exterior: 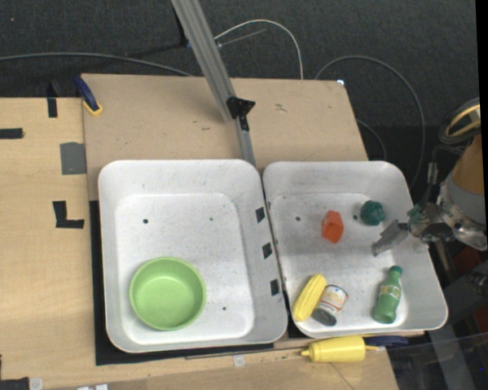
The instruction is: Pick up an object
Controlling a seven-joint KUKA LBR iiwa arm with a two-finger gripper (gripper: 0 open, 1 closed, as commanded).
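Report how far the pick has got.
Done: gripper has reached the right bin's right edge. In hand: nothing visible. Left: the whole pick; the green bottle, orange block, green ball, corn and can lie ungrasped.

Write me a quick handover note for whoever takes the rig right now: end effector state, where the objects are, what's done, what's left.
End effector: at the right bin's right edge, above the green bottle, nothing between its fingers; open or shut cannot be told.
Right bin holds: orange block, dark green ball, green bottle, yellow corn beside a small can.
Left bin: green bowl.
Yellow bottle lies on the bench, outside the bins.
Done: no pick visible.
Left: grasp and lift one object.
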